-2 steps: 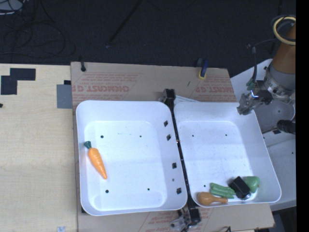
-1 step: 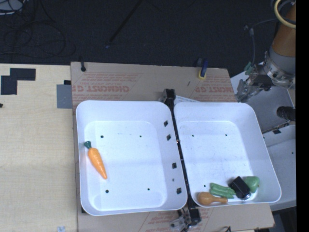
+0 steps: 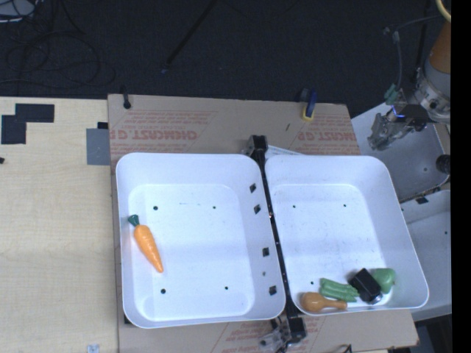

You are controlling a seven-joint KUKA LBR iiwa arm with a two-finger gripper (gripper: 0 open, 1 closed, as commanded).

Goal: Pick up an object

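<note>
Carrot (image 3: 148,247) lies by left bin's (image 3: 184,166) left wall; hand (image 3: 383,132) state unclear.

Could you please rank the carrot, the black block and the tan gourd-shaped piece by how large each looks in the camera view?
1. The carrot in the left bin looks largest.
2. The tan gourd-shaped piece and the black block in the right bin look about alike; the block partly overlaps its green neighbours, so I would not rank those two.

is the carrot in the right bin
No, the carrot lies alone in the left bin, near its left wall.
</note>
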